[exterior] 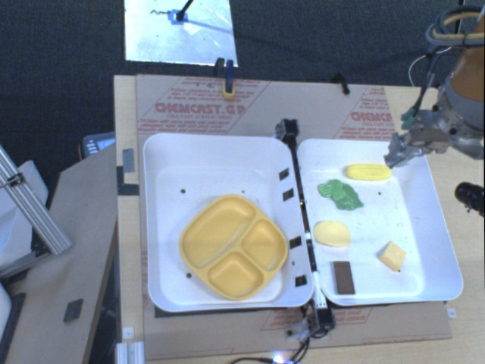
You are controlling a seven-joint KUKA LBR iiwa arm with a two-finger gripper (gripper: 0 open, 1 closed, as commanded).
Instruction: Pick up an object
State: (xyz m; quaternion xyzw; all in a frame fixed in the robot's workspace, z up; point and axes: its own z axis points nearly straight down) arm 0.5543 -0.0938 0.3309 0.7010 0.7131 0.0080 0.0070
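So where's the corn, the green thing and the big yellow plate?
Corn (368,173), camera view, middle of the cob.
Green thing (340,194), camera view, its leafy centre.
Yellow plate (220,232), camera view, floor of its largest compartment.

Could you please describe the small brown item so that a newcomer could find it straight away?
Start at the right bin. Near its front edge lies the brown bar, below the pale yellow lump. It is the only dark, flat rectangle among yellow and green pieces.
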